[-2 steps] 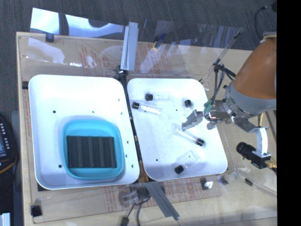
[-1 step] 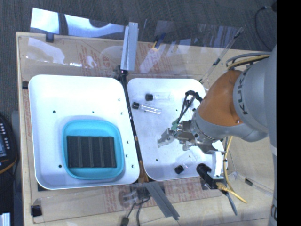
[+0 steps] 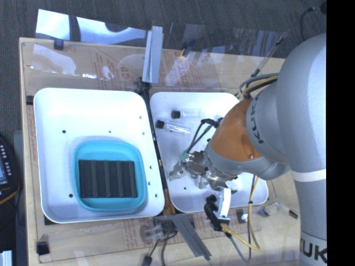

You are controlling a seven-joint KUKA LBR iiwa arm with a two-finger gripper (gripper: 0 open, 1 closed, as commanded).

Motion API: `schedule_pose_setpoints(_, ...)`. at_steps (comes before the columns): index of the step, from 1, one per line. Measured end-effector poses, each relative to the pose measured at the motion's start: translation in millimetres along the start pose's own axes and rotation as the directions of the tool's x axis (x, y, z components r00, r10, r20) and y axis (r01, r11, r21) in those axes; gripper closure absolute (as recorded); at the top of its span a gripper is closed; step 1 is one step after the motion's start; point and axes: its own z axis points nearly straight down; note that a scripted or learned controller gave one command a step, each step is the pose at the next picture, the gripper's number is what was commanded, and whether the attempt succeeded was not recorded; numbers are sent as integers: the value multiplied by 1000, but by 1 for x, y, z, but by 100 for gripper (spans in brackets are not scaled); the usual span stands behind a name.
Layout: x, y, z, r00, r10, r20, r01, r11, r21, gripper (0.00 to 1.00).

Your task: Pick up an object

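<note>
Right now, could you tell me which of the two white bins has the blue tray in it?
The left bin: the blue tray with its dark slotted insert lies in it, while the right bin lies under the arm.

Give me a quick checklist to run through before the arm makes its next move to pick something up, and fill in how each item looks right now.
1. Gripper is over the right bin: ok, it sits low over the bin's middle.
2. A target is available: ok, a small clear tube and a small black piece lie near the bin's far end.
3. Gripper is lined up on a target: not ok, both things lie apart from it, toward the far end.
4. Something is between the fingers: cannot tell, the wrist and cables hide them.
5. Left bin contents out of the way: ok, the blue tray stays in the other bin.
</note>
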Motion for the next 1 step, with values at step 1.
schedule_pose_setpoints(1,0,0,-10,1000,-5,0,5,1000,1,100)
